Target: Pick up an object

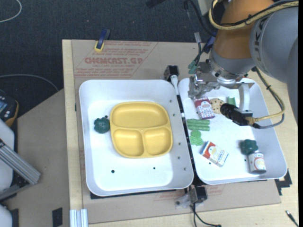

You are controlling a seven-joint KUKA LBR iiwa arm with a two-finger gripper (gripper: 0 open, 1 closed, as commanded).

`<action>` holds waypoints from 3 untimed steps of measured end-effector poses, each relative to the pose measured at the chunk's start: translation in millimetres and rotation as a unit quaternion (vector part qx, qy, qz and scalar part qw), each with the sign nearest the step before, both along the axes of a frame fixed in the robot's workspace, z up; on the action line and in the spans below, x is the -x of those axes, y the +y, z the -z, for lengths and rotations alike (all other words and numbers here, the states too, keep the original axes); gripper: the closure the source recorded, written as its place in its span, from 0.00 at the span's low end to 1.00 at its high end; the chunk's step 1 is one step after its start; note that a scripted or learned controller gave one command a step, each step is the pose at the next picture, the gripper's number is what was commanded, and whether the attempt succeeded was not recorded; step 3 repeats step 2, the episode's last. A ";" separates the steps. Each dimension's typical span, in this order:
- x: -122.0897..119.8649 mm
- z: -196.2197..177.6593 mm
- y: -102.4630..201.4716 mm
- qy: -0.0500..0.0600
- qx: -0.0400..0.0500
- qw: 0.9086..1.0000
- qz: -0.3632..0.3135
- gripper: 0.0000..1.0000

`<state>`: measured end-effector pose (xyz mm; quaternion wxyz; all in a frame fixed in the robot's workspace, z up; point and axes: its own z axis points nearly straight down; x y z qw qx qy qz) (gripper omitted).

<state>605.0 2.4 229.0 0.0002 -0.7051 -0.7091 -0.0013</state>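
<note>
My gripper (200, 90) hangs over the right bin (272, 141); whether it grips anything, I cannot tell. The red carton (205, 109) lies just at its 6 o'clock.

A tray (141, 128) lies in the left bin (90, 141); a carton (214, 153) and can (257, 162) lie in the right bin (272, 141).

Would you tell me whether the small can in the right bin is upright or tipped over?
Tipped over: the small can lies on its side on the right bin floor, its label facing up.
</note>
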 end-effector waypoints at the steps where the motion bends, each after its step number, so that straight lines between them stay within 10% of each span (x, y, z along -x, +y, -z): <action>1: 7.9 10.4 57.0 0.003 0.000 1.000 0.000 1.00; 3: 1.2 -6.1 53.3 -0.001 0.001 1.000 0.002 1.00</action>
